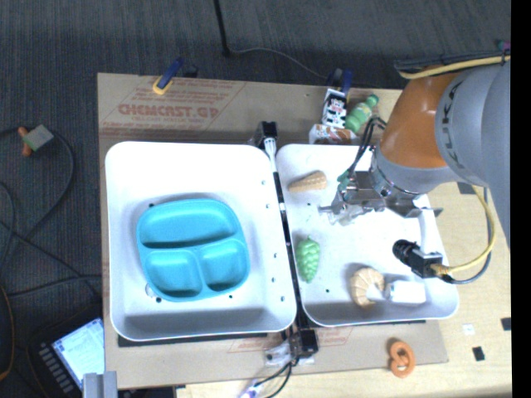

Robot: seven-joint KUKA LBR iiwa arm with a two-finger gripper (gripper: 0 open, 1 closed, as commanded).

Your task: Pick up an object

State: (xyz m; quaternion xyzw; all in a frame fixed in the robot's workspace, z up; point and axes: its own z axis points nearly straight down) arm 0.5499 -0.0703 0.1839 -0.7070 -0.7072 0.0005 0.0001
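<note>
The gripper (344, 208) hangs low over the right-hand shallow white plastic bin (377, 251), just right of frame centre. From here I can't tell whether it is open or closed, and nothing visible is held in it. Nearest is the tan cone-shaped bread-like piece (307, 181), just up and left of it, with its long axis running roughly left to right. The green knobbly plastic piece (309, 258) lies farther off, down-left.

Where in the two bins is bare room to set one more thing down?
Left bin: bare strips around the blue tray. Right bin: a patch between the green toy, the claw and the tan shell. Crowded around that shell.
</note>
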